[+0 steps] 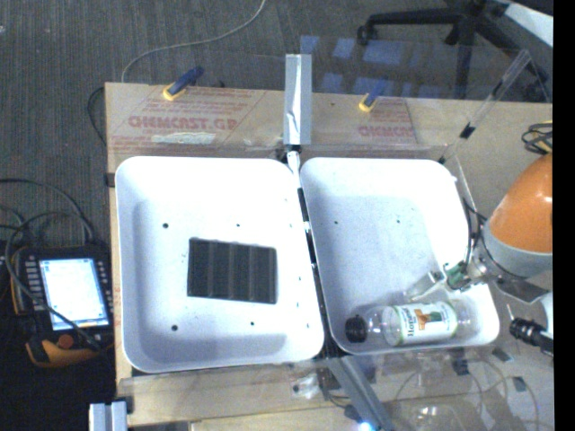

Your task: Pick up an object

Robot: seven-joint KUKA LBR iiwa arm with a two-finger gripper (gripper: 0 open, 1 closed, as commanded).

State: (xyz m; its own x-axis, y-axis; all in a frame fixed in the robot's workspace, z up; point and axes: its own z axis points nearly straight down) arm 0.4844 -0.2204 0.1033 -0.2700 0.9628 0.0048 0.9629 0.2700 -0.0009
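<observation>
A clear plastic bottle (409, 321) with a black cap and a printed label lies on its side along the front wall of the right bin (377, 214), cap pointing left. A flat black rectangular object (232, 270) lies in the middle of the left bin (144, 196). My gripper (445, 278) reaches in over the right bin's right rim, just above and behind the bottle's right end. The arm's orange band (530, 209) and grey wrist hide most of it. Nothing is seen held in it.
A grey upright post (296, 97) stands at the back between the two bins. A handheld control pendant (65, 294) with a lit screen lies to the left of the bench. Clear plastic sheeting and cables lie along the bench's right and front edges.
</observation>
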